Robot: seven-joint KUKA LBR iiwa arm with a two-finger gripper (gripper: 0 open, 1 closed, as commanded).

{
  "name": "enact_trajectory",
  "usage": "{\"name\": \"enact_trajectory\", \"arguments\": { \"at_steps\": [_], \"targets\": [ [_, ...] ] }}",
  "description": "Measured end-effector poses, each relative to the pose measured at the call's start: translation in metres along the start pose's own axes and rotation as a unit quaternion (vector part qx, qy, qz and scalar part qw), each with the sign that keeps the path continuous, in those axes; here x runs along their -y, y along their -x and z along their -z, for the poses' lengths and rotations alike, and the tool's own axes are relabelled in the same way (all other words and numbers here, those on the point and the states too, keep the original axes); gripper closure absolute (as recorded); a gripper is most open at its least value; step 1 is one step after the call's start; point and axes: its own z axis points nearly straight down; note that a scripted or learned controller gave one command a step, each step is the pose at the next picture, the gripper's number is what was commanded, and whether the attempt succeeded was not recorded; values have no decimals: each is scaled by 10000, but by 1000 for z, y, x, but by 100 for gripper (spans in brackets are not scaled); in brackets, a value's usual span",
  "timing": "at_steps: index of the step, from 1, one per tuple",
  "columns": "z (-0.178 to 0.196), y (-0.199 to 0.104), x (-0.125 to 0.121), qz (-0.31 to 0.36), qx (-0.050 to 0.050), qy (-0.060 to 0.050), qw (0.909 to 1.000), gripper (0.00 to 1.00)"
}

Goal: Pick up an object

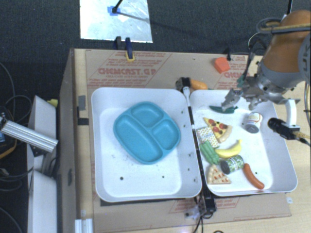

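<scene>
My gripper [242, 101] hangs over the back of the right bin [286, 166], and its two grey fingers look spread open with nothing between them. A flat dark-green toy [224, 109] lies just below the left finger [230, 100]. A small white can [251, 122] lies in front of the gripper. Further forward in the same bin lie a pizza slice [216, 127], a green cucumber [210, 152], a banana [229, 150], a green can [232, 164], a red sausage [253, 176] and a second pizza slice [217, 175].
The left bin [112, 183] holds a blue divided plate [146, 131]. Behind the bins on the bench lie an orange block [221, 64] and an orange carrot-like toy [198, 85]. A black cylinder [278, 126] juts out over the right bin's right side.
</scene>
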Motion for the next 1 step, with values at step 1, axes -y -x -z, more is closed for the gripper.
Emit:
{"name": "enact_trajectory", "arguments": {
  "at_steps": [1],
  "targets": [
    [-142,54,33,-14,15,28,10000,0]
  ]
}}
